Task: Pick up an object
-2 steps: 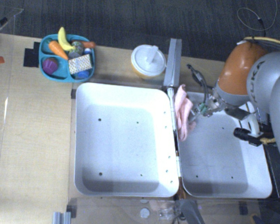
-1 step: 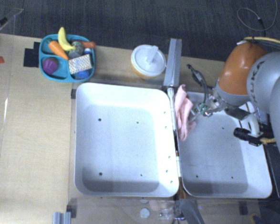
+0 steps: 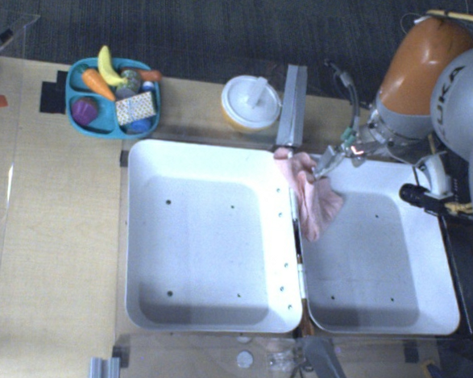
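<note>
A pink cloth (image 3: 310, 196) hangs over the wall between the two bins, mostly on the right bin's (image 3: 389, 316) left side. My gripper (image 3: 325, 163) is at the cloth's upper right corner, near the right bin's back left corner. Its fingers seem pinched on the cloth's top edge, and the cloth droops down from them. The arm reaches in from the upper right.
The left bin (image 3: 204, 303) lies beside the right one. Behind the bins stand a round white-lidded yellow container (image 3: 250, 103), a grey upright post (image 3: 291, 107) and a blue tray (image 3: 113, 99) of toy food at the back left.
</note>
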Tool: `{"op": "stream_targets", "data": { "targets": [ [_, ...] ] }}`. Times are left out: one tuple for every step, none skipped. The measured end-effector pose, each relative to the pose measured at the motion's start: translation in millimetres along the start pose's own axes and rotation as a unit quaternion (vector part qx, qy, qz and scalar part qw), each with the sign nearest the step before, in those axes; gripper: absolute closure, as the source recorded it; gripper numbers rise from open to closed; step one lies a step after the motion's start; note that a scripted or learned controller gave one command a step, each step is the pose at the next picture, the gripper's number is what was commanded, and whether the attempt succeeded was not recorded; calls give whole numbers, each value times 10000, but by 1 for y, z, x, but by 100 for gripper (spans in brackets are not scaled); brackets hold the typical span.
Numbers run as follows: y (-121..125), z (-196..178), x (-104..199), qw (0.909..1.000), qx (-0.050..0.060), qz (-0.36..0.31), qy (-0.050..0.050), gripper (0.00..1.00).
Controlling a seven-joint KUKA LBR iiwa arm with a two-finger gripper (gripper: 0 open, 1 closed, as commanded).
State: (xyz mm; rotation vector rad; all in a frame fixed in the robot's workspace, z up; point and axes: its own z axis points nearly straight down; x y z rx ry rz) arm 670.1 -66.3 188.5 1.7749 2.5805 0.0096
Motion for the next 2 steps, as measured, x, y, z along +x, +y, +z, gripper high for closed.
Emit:
{"op": "stream_targets", "data": {
  "targets": [
    [9, 1, 21, 9951, 9, -992, 7, 0],
    [-26, 2, 23, 9986, 15, -521, 10, 0]
  ]
}}
